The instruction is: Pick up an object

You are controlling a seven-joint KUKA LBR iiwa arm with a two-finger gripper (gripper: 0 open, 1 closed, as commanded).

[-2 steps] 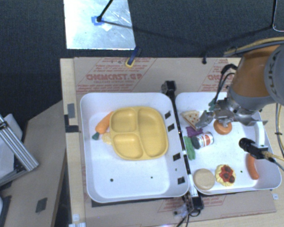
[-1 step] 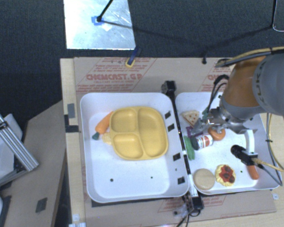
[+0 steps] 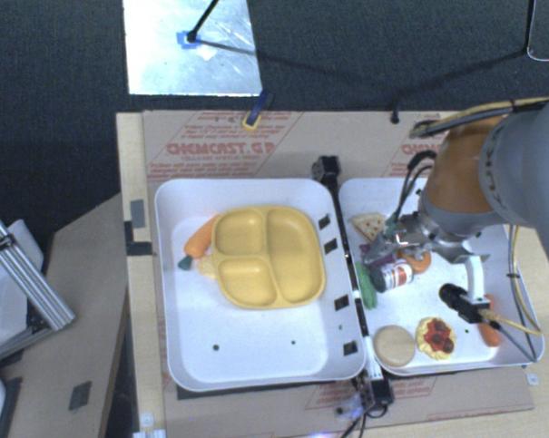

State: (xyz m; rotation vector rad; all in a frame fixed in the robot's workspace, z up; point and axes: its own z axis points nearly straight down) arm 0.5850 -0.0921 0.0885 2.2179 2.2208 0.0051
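White plastic bins sit side by side on the table (image 3: 207,139), and the action is all in the right bin (image 3: 508,362). Seen from the overhead camera, the grey arm (image 3: 517,162) comes in from the right with its orange band above the wrist, and the hand (image 3: 394,245) hangs low over the bin's left half. Whether it is spread or pressed together I cannot tell; dark hardware and cables hide the tips.

Just below and touching or nearly touching the hand lies a small red-and-white can (image 3: 397,275), on its side, its long axis running roughly left to right across the bin. That looks the likeliest target: it sits a touch toward the near edge from the hand. A green piece (image 3: 366,287) lies just left of it along the bin wall, a cracker wedge (image 3: 369,225) just beyond.

The left bin (image 3: 185,354) holds a yellow divided plate (image 3: 262,257) with a carrot (image 3: 200,238) beside it, well apart from the hand.
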